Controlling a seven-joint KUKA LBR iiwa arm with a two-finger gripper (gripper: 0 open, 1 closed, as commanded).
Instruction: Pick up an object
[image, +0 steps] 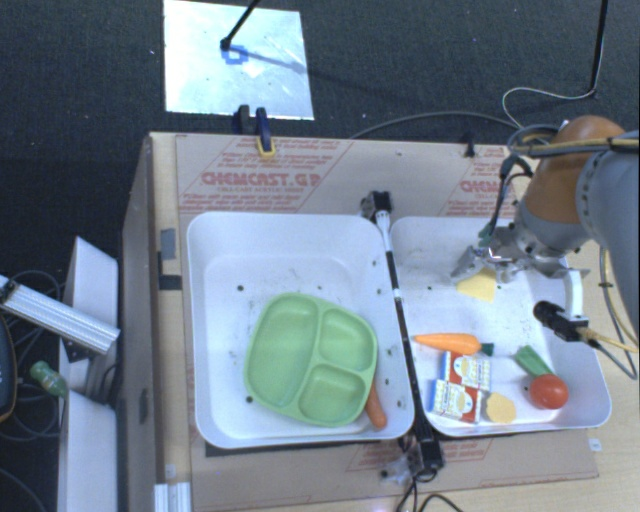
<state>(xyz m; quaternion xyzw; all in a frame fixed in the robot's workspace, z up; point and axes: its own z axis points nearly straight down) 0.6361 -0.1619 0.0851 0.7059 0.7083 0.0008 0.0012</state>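
Camera view, arm (585, 185) reaching in over the right bin (600, 395), gripper (487, 265) low at the yellow cheese wedge (479, 287), finger state impossible to tell, wedge just above the carrot (447, 342), green divided plate (311, 357) in the left bin (215, 250).

So the right bin (590, 405) has most of the stuff: a pale yellow cheese wedge (479, 288) lying flat near the back, an orange carrot (449, 342) on its side pointing left, two little red and white cartons (460, 386) side by side, a round yellow piece (499, 408) touching them, plus a red tomato (547, 391) just beside a green veggie (532, 360). Left bin (215, 300) holds a green divided plate (311, 357) with a small sausage (375, 410) at its edge
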